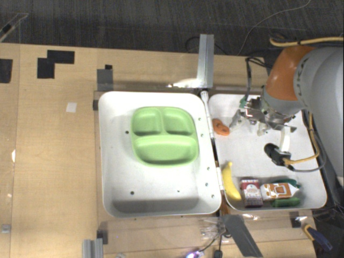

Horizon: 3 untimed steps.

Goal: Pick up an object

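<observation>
Orange little object (pixel 220 126) sits in the right bin (pixel 322 195), up against its left wall, and the pincer (pixel 240 117) hangs just beside it on the right, a touch higher up. Can't tell whether the thing is touched. Nothing's between the fingers as far as I can see, and they look spread apart. Lower down in that bin there's a banana (pixel 230 181) and a couple of small packets (pixel 271 192). Left bin (pixel 113 160) has a green divided tray (pixel 163 134).
</observation>
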Available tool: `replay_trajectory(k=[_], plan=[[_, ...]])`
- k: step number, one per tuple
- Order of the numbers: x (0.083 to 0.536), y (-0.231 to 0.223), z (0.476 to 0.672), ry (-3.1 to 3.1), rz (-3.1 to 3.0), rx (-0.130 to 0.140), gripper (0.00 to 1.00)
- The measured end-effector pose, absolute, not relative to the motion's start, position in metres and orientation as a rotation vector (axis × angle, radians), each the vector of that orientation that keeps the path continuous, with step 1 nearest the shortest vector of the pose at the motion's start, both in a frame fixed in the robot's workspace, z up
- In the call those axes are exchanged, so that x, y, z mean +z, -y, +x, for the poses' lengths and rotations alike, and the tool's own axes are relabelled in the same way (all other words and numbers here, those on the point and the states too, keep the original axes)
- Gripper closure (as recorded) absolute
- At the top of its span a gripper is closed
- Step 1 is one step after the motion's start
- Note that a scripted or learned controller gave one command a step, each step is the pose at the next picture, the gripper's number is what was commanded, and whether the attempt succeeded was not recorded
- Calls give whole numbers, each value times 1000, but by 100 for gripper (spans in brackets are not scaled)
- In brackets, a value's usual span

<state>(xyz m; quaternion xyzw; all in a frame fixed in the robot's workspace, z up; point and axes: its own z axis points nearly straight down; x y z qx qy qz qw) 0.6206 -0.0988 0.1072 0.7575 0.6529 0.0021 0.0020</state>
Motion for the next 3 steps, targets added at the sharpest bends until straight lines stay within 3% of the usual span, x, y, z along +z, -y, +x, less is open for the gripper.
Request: replay_trajectory(k=[1,2,3], plan=[[119,98,622,-2052,2369,12,100],[253,49,586,-2136,2297,8,100],[337,88,575,-2359,2067,6,100]])
